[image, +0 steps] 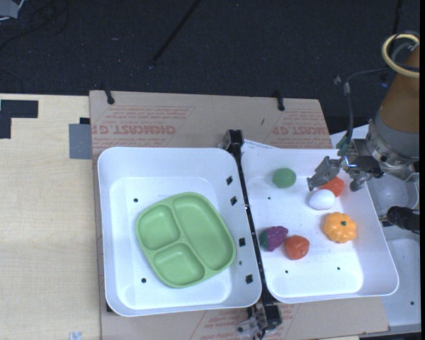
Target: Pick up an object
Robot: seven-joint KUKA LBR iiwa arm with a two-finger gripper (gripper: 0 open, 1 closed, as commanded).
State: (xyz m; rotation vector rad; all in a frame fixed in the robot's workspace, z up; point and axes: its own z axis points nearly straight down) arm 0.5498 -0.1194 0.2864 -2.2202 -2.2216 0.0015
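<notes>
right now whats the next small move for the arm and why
Probably a short descent straight down. The end effector sits at the right bin's upper right, with its fingers spread, right over a small red-orange object and beside the white egg. Nothing shows between the fingers, so lowering around the red-orange piece before closing looks like the sensible step.

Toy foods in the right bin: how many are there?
6: green ball at the back, white egg touching an orange-red piece under the tool, orange pumpkin, purple grapes, red tomato. Others may be hidden.
</notes>
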